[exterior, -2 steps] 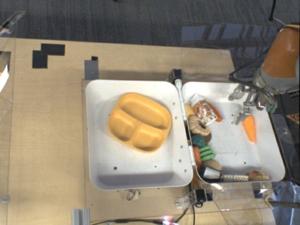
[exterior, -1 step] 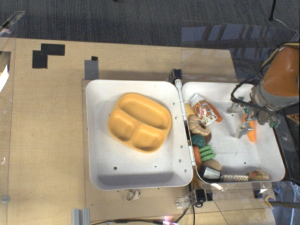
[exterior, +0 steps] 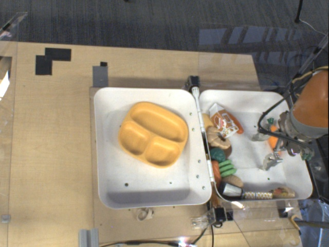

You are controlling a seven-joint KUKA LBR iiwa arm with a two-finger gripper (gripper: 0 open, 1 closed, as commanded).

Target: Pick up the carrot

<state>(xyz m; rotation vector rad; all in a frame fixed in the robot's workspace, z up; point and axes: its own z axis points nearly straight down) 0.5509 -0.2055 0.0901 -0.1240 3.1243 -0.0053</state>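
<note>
A small orange carrot (exterior: pixel 272 139) lies in the right part of the right bin (exterior: pixel 247 104). My gripper (exterior: pixel 262 150) hangs over it, below the arm's orange band (exterior: pixel 314 106). Its two metal fingers stand apart: one tip (exterior: pixel 256 136) points left and the other (exterior: pixel 268 162) sits lower, toward the bin's front. The carrot shows between them, close to the gripper's body, and part of it is hidden by the wrist. The gripper looks open, and neither finger visibly presses on the carrot.
A yellow divided plate (exterior: pixel 153 134) lies in the left bin (exterior: pixel 110 184). Along the right bin's left side are a red-and-white snack packet (exterior: pixel 225 122), green toy food (exterior: pixel 225 167) and brown pieces (exterior: pixel 234 181). A dark strip (exterior: pixel 259 195) lies by its front wall.
</note>
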